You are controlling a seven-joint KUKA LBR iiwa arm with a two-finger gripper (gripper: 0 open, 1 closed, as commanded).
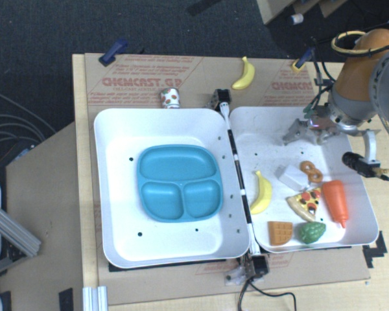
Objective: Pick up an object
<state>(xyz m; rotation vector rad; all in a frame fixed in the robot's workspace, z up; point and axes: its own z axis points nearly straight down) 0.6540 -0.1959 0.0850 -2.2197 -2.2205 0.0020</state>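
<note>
My gripper (329, 141) hangs over the far part of the right bin (266, 131), its fingers (292, 135) spread wide and open with nothing between them. Nearer the front of that bin lie a yellow banana (262, 193), a brown pretzel (310, 171), a pizza slice (306, 203), an orange carrot (336, 201), a square waffle (280, 232), a green broccoli piece (311, 232) and a pale flat block (290, 175). The pretzel and the carrot are just in front of the gripper, apart from it.
The left bin (117, 141) holds a blue divided plate (179, 181). On the bench behind the bins lie a second banana (244, 75) and a small spotted cup (170, 97). The grey arm with its orange band (366, 50) reaches in from the upper right.
</note>
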